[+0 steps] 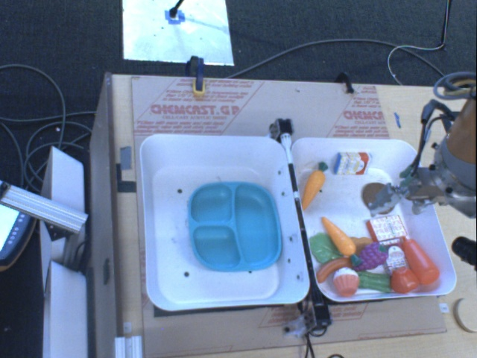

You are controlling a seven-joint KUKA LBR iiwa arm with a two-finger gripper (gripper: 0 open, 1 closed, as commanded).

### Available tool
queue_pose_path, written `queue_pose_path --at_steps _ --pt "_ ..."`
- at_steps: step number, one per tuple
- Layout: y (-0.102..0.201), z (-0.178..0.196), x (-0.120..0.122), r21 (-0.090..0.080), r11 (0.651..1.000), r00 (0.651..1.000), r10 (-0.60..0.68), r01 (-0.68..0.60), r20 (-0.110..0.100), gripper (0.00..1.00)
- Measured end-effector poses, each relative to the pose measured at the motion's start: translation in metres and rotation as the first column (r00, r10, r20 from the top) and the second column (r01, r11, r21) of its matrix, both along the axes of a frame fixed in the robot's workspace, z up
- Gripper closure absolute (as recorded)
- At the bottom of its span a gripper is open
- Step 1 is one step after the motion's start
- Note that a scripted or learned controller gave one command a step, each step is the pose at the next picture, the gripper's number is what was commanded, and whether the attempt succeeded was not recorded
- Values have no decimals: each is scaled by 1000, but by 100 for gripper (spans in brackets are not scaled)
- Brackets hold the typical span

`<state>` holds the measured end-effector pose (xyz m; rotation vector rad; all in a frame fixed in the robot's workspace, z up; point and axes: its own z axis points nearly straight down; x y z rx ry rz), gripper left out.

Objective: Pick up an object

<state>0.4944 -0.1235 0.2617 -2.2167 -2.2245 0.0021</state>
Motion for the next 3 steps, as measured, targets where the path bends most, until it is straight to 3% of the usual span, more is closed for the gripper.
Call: queue_pose_path --at_steps 1,2,3 --pt "27 -107 27 1 1000 1000 -1 1 -3 0" --pt "38 -178 30 -1 1000 1000 -4 4 3 0" --pt "39 -170 31 2 1000 1000 -2 2 3 100"
